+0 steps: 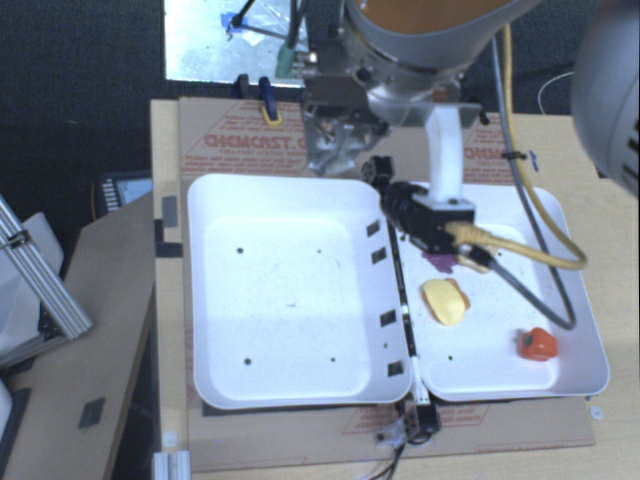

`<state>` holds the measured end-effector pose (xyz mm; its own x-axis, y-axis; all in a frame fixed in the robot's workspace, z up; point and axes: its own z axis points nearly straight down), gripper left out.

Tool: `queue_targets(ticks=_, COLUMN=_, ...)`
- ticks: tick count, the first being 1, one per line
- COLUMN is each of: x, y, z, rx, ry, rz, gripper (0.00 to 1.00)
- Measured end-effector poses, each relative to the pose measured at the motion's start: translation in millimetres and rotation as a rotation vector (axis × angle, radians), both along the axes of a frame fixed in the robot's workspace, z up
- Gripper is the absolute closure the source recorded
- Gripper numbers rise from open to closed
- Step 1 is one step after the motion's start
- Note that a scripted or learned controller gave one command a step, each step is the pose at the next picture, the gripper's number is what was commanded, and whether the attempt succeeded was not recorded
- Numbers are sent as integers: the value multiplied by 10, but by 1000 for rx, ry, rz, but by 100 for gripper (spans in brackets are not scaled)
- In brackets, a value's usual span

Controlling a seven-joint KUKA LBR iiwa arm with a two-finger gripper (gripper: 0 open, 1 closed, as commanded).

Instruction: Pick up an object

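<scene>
- Cardboard sheet point(285, 430) under both bins lies nearest the camera; its red print along the near edge is too small to read
- Along its far edge the same red lettering reads "CHEMCAST" in mirrored pairs; the smaller lines beneath are not legible
- 3 candidates sit in the right bin point(500, 373): an orange-red object point(537, 344) near the front right corner, a yellow object point(446, 301) close to the divider, and a small purple scrap point(440, 262) just behind the yellow one
- Left bin point(290, 298) shows just a few dark specks on its floor
- Gripper point(335, 150) hangs over the far rim of the left bin, well apart from all 3 objects; it is blurred, so I cannot tell whether it is released or clenched; nothing is seen in its grasp
- Step in hand, as I judge it: the approach, with no pick yet made
- Next move calls for a shift over the right bin and a descent onto 1 object; the yellow one looks easiest, being clear of the walls
</scene>
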<state>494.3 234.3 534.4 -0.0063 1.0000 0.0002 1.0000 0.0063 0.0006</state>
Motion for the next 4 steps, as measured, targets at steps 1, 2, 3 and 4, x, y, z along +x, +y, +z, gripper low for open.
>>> queue_targets(ticks=1, x=-2, y=-2, z=5, rx=1, ry=-1, rz=0, gripper=0)
queue_targets(ticks=2, x=1, y=0, z=122, rx=3, ry=-3, rz=2, gripper=100)
queue_targets(ticks=3, x=1, y=0, z=117, rx=2, ry=-2, rz=3, gripper=0)
queue_targets(ticks=4, x=3, y=2, z=234, rx=5, ry=-5, rz=5, gripper=100)
